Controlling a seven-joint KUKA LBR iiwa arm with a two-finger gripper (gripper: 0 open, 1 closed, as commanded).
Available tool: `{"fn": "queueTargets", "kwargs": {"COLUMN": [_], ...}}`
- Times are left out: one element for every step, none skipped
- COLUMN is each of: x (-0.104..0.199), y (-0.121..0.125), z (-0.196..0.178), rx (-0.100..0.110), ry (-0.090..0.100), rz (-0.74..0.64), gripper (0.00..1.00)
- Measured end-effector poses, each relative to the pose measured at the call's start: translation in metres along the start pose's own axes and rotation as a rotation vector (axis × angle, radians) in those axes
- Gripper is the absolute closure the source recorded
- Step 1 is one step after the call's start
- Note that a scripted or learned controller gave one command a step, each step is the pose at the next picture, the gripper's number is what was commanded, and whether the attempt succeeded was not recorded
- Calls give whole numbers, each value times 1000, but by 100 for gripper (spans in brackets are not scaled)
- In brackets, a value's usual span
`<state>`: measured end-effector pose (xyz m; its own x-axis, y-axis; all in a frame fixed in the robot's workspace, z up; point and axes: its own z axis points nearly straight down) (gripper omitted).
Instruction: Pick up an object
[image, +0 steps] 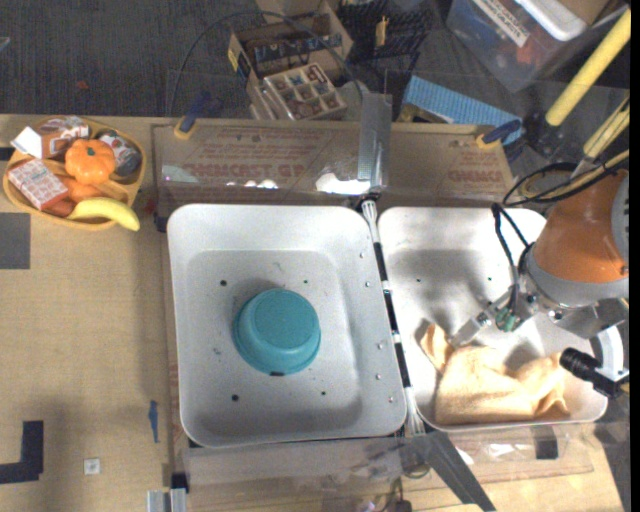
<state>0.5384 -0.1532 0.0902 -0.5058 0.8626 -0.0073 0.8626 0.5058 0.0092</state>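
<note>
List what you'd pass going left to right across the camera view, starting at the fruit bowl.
Fruit bowl → teal bowl in the left bin → tan cloth in the right bin → the arm's orange band.

Bench: tan, wood-look top. Two shallow white bins sit on it side by side, walls touching along the middle. Left bin is square with rounded corners; right bin is partly hidden by the arm. A clear panel stands along the back edge, just behind both bins. Basket rests at the far left corner, well apart from the bins. Black tape marks lie on the bare top near the front left; a small blue mark lies just beside the left bin.
</note>
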Motion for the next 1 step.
{"fn": "queueTargets", "kwargs": {"x": [-1], "y": [0], "z": [-11], "rx": [-4], "ry": [-1], "rz": [4], "gripper": [100]}}
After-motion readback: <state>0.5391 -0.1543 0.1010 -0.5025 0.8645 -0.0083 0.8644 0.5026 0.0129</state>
